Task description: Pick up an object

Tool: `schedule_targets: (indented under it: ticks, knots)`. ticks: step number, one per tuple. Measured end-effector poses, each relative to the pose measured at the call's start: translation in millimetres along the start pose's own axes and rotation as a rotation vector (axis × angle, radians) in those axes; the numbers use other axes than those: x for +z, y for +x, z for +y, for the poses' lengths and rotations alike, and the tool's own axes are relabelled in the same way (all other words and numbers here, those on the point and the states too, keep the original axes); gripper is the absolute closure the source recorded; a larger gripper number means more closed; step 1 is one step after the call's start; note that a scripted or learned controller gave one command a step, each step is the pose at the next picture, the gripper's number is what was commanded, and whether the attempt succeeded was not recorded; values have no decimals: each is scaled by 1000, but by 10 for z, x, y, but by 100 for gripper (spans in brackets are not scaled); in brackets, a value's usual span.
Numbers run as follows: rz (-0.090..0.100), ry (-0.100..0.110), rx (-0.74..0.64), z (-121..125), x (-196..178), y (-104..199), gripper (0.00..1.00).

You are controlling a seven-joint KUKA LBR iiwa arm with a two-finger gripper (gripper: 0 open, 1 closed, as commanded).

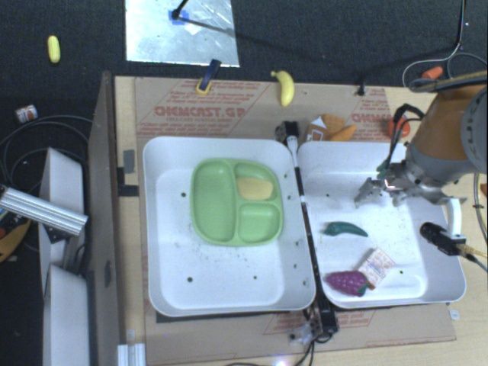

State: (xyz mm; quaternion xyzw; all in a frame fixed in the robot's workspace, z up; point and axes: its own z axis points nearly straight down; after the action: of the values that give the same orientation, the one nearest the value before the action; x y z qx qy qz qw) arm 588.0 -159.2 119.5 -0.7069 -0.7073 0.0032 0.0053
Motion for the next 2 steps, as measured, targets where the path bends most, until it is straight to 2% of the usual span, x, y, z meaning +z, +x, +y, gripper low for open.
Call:
schedule_targets:
  ticks: [1,2]
  knots:
    - [1,-11,-9,-102,100,641,0]
    - [-3,-10,3,-428,368,319,0]
